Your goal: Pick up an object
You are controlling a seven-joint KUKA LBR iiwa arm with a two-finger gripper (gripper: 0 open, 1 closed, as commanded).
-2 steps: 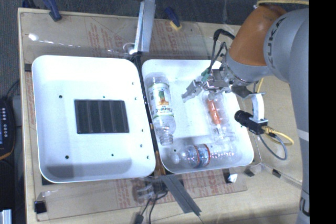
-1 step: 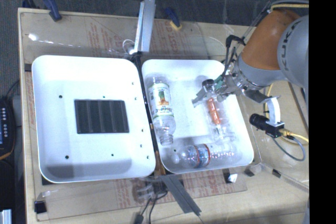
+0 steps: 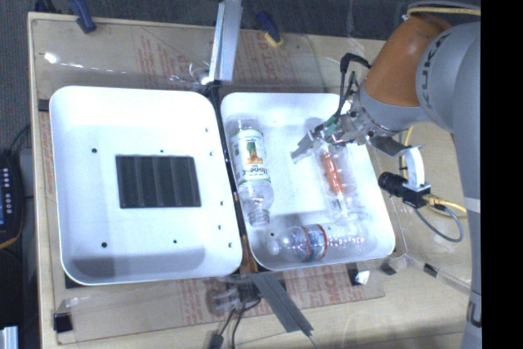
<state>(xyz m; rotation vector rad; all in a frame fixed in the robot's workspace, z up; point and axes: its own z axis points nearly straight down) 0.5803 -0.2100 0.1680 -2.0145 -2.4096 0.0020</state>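
Observation:
Three clear plastic bottles lie in the right bin (image 3: 282, 109). One with a white and green label (image 3: 250, 166) lies lengthwise near the bin's left wall. Another with an orange label (image 3: 336, 178) lies toward the right side. A third with a red and blue label (image 3: 315, 242) lies across the near end. My gripper (image 3: 319, 136) hangs over the bin's far right part, just above the top end of the orange-label bottle. Its fingers appear spread, with nothing seen between them.
The left bin (image 3: 82, 118) has a dark ribbed panel (image 3: 158, 181) in its floor. A metal divider bar (image 3: 225, 37) stands between the bins at the far side. Blue clamps (image 3: 82, 12) hold the board's far edge. Cables (image 3: 425, 204) lie right of the right bin.

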